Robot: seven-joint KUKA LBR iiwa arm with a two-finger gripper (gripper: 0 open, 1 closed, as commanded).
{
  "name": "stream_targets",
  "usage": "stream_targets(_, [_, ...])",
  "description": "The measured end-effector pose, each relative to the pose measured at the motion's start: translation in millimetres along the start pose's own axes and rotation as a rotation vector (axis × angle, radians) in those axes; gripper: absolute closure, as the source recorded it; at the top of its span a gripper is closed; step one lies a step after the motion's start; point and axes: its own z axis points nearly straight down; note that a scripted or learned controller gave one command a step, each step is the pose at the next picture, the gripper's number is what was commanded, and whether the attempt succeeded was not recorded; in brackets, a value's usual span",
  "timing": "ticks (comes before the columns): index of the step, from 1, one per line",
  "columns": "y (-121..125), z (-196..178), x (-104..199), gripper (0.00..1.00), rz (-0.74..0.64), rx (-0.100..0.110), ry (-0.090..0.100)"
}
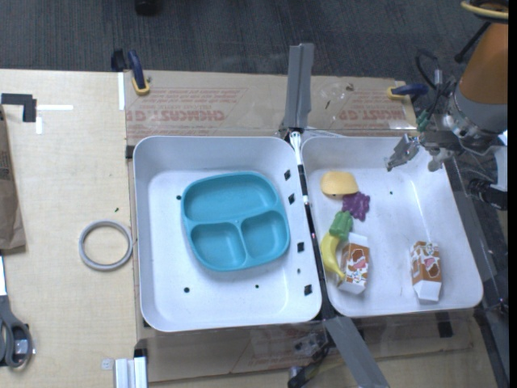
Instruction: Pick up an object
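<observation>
Blue tray (235, 221) in left bin (153, 217); gripper (418, 153) above right bin (460, 241).

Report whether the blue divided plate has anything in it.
Empty: the blue divided plate, in the left bin, shows bare blue in all three compartments.

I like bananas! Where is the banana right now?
The banana lies in the right bin, near its left wall, just below the green toy and touching the small carton on its right.

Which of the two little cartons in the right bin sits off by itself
The carton near the right bin's front right corner. The other carton lies against the banana and the other toy food.
</observation>
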Motion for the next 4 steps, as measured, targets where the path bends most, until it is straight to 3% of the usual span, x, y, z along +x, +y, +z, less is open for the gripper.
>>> stream_targets(1, [2.4,86.9,83.6,0.0,-0.086,0.0,0.0])
stream_targets(2, [-54.1,102.8,85.4,0.0,-0.122,0.0,0.0])
stream_targets(3, [-53.9,93.6,83.7,1.0,-0.117,-0.001,0.0])
stream_targets(4, [-48.6,-65.6,159.7,1.0,0.042,0.0,-0.002])
